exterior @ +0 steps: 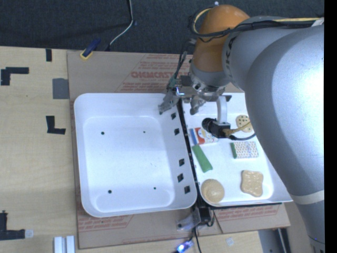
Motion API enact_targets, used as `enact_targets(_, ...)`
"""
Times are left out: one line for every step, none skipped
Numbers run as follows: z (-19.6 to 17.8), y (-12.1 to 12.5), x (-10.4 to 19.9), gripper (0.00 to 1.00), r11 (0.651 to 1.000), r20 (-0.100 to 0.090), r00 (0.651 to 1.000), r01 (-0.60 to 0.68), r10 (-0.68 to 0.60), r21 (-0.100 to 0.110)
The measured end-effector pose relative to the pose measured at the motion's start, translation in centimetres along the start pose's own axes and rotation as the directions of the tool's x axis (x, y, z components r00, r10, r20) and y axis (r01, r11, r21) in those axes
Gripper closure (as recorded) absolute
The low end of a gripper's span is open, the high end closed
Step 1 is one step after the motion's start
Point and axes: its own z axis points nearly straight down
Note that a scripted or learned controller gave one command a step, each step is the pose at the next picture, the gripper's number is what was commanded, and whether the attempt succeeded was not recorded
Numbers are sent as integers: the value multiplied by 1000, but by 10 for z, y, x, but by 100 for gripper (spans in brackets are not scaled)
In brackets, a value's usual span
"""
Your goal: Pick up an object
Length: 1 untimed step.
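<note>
1. The gripper [180, 105] hangs over the far end of the two bins, right above the line where their rims meet.
2. Its two fingers [165, 105] are spread apart, one toward each bin, and nothing sits between them.
3. The grey arm [279, 78] comes in from the right and covers the far right corner of the right bin [230, 173].
4. Every loose thing lies in the right bin, and none of them touches the gripper.
5. A small red, white and blue packet [197, 136] lies by the divider, nearest to the gripper.
6. A green bar [201, 158] lies at a slant just on the near side of the packet.
7. A round tan bun [212, 190] sits at the near left corner, with a lumpy tan piece [251, 183] to its right (well apart from it).
8. A patterned square pad [245, 149] lies farther back, and a small round disc with holes [243, 121] lies beyond it, close to the arm.
9. The left bin [126, 157] shows its white floor with a few dark dots.
10. Both bins rest on a cardboard sheet [137, 73] on the bench [31, 141].
</note>
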Motion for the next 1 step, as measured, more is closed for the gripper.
enact_targets(-11, 0, -2, 100, 1000, 2, 1000, 0, 0, 0)
